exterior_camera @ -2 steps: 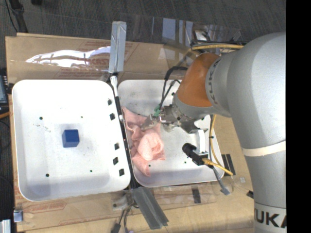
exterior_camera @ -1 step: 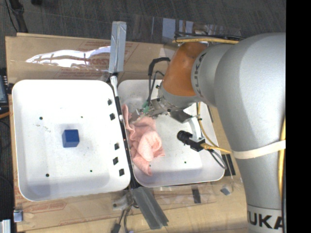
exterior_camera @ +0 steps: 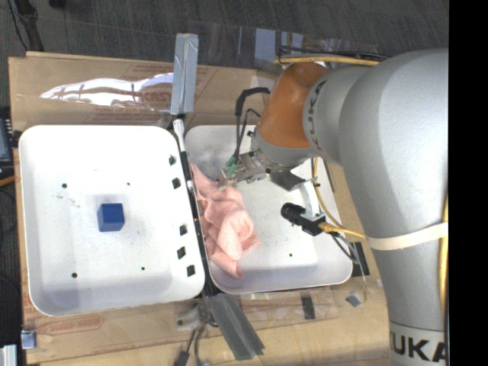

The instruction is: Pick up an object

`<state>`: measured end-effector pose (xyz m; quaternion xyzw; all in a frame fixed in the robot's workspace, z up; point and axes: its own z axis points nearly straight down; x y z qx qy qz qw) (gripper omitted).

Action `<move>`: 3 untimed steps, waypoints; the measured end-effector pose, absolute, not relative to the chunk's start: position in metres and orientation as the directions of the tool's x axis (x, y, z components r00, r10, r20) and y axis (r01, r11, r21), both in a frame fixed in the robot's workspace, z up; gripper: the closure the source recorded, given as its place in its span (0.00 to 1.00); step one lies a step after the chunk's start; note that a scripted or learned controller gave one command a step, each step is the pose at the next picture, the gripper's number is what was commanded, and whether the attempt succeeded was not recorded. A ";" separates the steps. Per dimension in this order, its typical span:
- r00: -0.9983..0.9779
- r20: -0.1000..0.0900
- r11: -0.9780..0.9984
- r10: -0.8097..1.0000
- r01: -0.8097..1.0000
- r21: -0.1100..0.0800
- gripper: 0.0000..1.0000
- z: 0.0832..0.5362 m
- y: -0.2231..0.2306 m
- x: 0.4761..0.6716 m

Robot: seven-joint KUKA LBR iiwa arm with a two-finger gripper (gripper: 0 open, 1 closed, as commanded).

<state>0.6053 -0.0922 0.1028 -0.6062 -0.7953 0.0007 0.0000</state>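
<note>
A crumpled pink cloth [exterior_camera: 225, 223] lies along the left side of the right bin [exterior_camera: 305, 269]. A small blue cube [exterior_camera: 111, 216] sits in the left bin [exterior_camera: 46, 174], left of its middle. My gripper [exterior_camera: 232, 170] hangs low over the back of the right bin, right at the upper end of the pink cloth. The grey arm with its orange band covers the bin's back right part.
A row of black clips [exterior_camera: 183, 219] runs along the ridge where the two bins meet. Brown cardboard [exterior_camera: 99, 90] lies under and behind both bins. A grey bar [exterior_camera: 184, 71] stands at the back between them.
</note>
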 end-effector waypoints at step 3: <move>-0.188 0.002 0.188 0.982 0.982 -0.005 1.00 0.101 -0.116 0.562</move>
